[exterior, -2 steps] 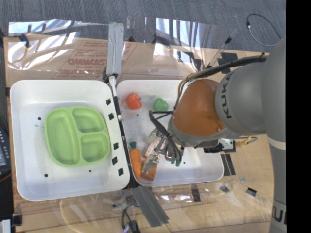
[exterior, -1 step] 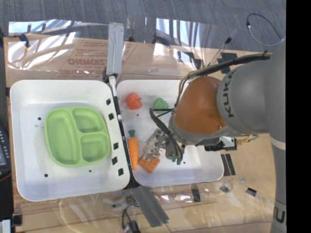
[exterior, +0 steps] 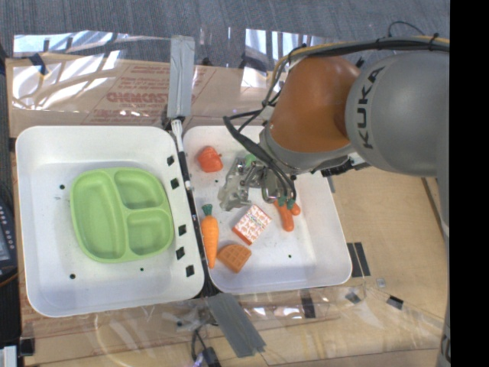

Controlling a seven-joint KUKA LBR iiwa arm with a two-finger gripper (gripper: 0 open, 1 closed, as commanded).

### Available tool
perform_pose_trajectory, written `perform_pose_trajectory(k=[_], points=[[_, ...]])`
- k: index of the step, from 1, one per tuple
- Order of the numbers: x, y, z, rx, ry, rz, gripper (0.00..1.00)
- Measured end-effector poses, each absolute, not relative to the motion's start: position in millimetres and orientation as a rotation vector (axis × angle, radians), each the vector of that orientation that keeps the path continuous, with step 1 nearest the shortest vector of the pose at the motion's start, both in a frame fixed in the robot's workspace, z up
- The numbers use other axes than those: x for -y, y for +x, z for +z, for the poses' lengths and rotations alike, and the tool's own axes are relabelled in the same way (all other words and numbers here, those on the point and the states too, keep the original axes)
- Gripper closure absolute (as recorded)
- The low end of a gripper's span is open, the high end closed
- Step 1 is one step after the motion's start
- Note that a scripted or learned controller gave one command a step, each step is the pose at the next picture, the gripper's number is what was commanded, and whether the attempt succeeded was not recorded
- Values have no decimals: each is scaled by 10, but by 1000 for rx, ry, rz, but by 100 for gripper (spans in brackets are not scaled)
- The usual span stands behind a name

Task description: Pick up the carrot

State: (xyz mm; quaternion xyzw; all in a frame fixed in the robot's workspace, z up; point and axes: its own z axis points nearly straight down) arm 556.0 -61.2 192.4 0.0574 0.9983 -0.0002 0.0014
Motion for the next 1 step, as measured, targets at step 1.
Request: perform_pose_trajectory(k=[1], points=[[614, 5559, 1922, -3134, 181, -1, 0]])
